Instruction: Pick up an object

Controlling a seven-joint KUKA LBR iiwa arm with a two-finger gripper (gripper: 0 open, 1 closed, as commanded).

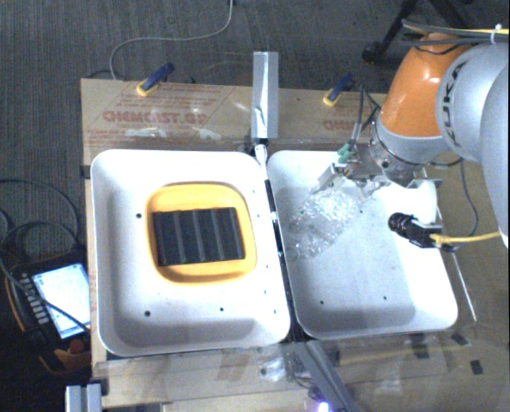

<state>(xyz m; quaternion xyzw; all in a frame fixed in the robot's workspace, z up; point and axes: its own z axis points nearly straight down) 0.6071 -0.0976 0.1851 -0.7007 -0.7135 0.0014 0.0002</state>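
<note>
**Arm over right bin, clear crinkled object just below the jaws**

Two white bins sit side by side on the desk (173,114). Left bin (118,256) carries a yellow-orange rounded tray (165,204) with a dark ribbed insert (197,236) in its middle, roughly centred in the bin.

Right bin (392,307) has one clear, crinkled plastic object (319,217), looks like a crushed transparent bottle or wrapper. It lies diagonally in the upper-left part of that bin, lower end near the divider between the bins, upper end running up toward the gripper.

Arm (487,84) comes in from the right, orange band (418,93) above the wrist. Gripper (351,172) sits over the upper middle of the right bin, right at the top end of the clear object. Jaws state: cannot tell, the wrist body and the transparent plastic blur into each other there, so no call on whether anything is pinched or whether there is contact.

A black connector with a yellow cable (414,228) hangs off the arm over the right side of the right bin, apart from the clear object.

Behind the bins: a metal upright strip (264,93) at the divider line, two blue-and-yellow clamps (154,78) (339,90) on the board edge. A handheld screen unit (57,294) on the floor left of the desk.
</note>
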